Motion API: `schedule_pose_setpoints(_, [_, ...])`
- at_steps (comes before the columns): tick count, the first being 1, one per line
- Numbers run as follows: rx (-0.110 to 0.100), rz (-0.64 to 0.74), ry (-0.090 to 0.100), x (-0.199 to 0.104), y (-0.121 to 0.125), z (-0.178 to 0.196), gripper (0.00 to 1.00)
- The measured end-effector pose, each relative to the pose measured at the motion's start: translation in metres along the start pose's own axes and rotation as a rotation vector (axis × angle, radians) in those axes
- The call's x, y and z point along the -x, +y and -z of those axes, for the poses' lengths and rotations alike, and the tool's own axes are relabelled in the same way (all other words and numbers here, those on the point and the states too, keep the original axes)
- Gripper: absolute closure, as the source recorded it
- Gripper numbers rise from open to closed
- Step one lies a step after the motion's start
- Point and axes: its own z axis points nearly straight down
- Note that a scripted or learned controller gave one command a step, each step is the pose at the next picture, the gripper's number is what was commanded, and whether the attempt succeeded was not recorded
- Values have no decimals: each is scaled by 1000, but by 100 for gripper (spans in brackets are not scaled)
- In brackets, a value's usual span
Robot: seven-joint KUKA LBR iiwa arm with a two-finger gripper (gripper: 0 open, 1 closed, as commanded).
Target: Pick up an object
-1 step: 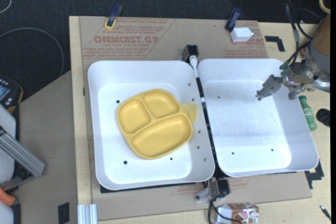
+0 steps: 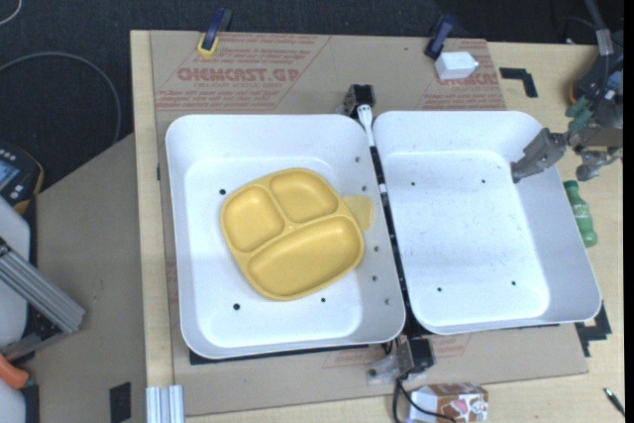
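A yellow plate with three compartments (image 2: 292,233) lies flat in the left white bin (image 2: 188,154), slightly right of its middle. A paler yellow piece (image 2: 360,210) sticks out from under the plate's right edge. My gripper (image 2: 550,171) hangs over the far right rim of the right white bin (image 2: 466,213), well away from the plate. It is open, with one grey finger (image 2: 533,157) slanting down-left over the bin and nothing between the fingers.
A green cylindrical object (image 2: 582,213) lies on the bench just outside the right bin's right rim, below the gripper. A small white block (image 2: 456,65) and two blue clamps (image 2: 213,31) (image 2: 439,36) sit along the back of the board.
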Motion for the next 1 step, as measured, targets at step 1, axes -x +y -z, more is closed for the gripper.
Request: schedule_pose_setpoints(1, [14,7,2,-86,-9,175,0])
